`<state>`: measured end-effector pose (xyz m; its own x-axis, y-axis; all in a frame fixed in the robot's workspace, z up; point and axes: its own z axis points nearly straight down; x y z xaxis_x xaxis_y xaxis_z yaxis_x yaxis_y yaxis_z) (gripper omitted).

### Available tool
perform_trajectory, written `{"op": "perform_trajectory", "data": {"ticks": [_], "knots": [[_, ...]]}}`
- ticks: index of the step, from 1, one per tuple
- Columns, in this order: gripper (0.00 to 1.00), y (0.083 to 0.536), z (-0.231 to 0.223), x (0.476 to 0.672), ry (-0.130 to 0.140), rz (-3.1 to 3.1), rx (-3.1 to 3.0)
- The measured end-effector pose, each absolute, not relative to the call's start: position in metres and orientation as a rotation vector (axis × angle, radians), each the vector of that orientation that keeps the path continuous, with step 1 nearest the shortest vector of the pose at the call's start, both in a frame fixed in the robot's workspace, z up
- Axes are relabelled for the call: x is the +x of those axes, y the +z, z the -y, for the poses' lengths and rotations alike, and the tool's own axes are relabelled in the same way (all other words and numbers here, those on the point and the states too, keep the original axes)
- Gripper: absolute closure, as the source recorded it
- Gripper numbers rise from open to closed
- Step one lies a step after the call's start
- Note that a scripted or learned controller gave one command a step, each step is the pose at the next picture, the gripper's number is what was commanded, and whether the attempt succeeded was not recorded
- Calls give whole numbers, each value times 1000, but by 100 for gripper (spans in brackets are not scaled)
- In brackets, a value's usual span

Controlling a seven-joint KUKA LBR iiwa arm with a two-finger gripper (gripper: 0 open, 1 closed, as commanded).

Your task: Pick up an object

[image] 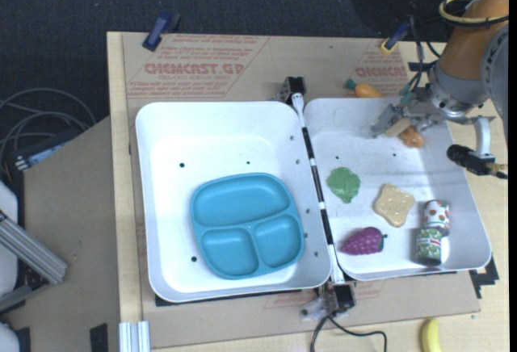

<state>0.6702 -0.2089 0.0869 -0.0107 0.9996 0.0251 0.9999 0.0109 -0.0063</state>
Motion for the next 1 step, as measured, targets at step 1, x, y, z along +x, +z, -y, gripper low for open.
{"op": "perform_trajectory", "data": {"ticks": [1], "knots": [[100,97,219,669,-8,2229,-2214]]}}
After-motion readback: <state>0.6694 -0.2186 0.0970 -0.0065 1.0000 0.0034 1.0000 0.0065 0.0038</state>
